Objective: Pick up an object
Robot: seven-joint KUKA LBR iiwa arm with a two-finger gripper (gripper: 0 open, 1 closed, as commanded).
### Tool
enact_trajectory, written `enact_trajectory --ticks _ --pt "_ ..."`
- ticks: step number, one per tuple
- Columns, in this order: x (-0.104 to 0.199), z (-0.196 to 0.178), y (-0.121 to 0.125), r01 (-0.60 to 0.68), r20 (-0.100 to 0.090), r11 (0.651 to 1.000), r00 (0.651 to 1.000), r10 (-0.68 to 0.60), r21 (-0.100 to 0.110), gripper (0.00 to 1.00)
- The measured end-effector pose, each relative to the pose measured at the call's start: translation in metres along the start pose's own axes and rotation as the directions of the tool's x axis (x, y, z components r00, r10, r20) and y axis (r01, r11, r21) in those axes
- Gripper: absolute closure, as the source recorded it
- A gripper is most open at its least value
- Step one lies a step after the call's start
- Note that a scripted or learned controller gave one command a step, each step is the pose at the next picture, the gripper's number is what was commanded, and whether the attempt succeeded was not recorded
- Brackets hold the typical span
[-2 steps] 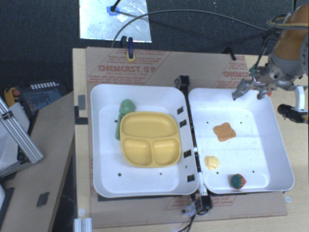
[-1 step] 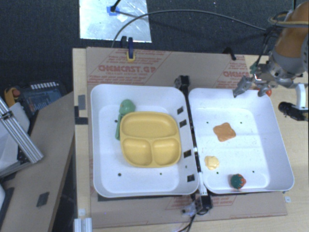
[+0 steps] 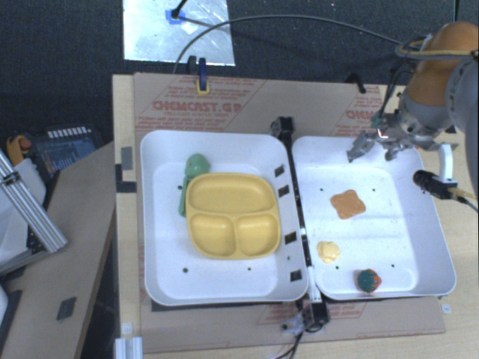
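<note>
In the right bin (image 3: 419, 223) lie an orange flat piece like toast (image 3: 348, 203), a small pale yellow object (image 3: 328, 251) and a green-blue ball with red spots (image 3: 367, 280). My gripper (image 3: 373, 149) hangs over the bin's far edge, above and behind the orange piece, with its two fingers spread apart and nothing between them. The left bin (image 3: 161, 200) holds a yellow divided tray (image 3: 231, 215) and a green object (image 3: 191, 174) partly tucked under the tray's left rim.
A black divider (image 3: 293, 208) runs between the two bins. A black cable arcs above the bench. A blue-yellow clamp (image 3: 202, 75) stands at the back of the cardboard base. Grey equipment sits at the left.
</note>
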State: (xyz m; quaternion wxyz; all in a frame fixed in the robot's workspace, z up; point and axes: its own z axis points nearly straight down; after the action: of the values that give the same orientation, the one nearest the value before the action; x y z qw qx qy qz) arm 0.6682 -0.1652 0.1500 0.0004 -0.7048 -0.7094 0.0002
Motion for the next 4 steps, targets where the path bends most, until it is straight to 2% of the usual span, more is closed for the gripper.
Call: enact_trajectory --ticks 1,2,3,4 --pt "0.006 0.059 -0.005 0.001 0.000 1.000 1.000 -0.001 0.001 0.00" --pt "0.007 0.064 -0.004 0.001 0.001 1.000 1.000 -0.001 -0.003 0.00" --pt "0.007 0.053 -0.002 0.003 0.002 1.000 1.000 -0.003 -0.007 1.00" --pt "0.009 -0.010 -0.007 0.000 0.002 1.000 1.000 0.000 -0.007 1.00"
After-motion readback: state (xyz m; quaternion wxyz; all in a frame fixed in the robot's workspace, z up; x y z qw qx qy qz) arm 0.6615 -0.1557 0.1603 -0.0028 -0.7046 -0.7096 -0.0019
